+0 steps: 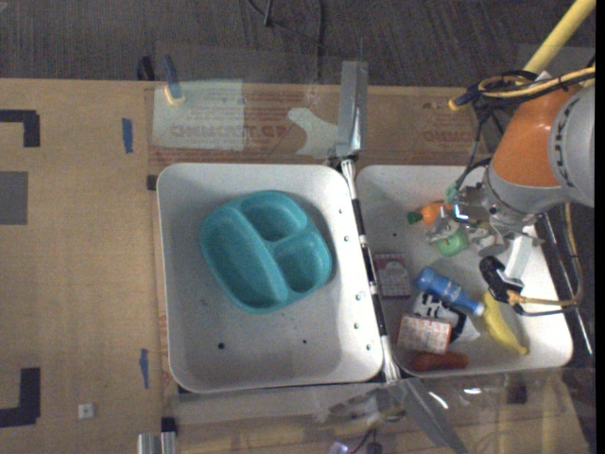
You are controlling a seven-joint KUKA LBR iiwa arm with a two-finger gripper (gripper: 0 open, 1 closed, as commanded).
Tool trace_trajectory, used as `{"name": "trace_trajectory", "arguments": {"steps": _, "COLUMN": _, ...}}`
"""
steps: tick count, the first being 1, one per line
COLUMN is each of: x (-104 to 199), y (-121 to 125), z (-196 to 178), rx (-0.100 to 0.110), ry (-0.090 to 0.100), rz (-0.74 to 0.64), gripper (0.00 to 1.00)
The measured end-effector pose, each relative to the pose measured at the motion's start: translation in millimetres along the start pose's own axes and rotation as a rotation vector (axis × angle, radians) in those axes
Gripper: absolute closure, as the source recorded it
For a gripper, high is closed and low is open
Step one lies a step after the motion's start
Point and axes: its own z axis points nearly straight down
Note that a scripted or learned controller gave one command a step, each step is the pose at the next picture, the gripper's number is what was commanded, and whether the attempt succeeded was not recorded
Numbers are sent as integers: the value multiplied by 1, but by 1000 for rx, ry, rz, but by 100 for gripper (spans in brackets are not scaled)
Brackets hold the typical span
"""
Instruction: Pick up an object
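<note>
My gripper hangs over the upper middle of the right bin, with the arm coming in from the right. Just left of it lies a small orange piece with a green end. A round green object sits right below the gripper, close to it or touching it; I cannot tell which. Lower in the same bin lie a blue bottle, a yellow banana, a red sausage-shaped piece, a small tan box and a black and white item.
The left bin holds a teal divided plate. A small flat packet lies near the right bin's left wall. A metal divider separates the two bins.
</note>
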Motion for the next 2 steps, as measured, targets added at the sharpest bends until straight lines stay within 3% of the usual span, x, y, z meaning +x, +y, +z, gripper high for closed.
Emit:
{"name": "trace_trajectory", "arguments": {"steps": 1, "x": 33, "y": 20, "z": -108, "rx": 7, "ry": 1, "rz": 61, "gripper": 100}}
{"name": "trace_trajectory", "arguments": {"steps": 2, "x": 0, "y": 24, "z": -142, "rx": 7, "ry": -1, "rz": 367, "gripper": 100}}
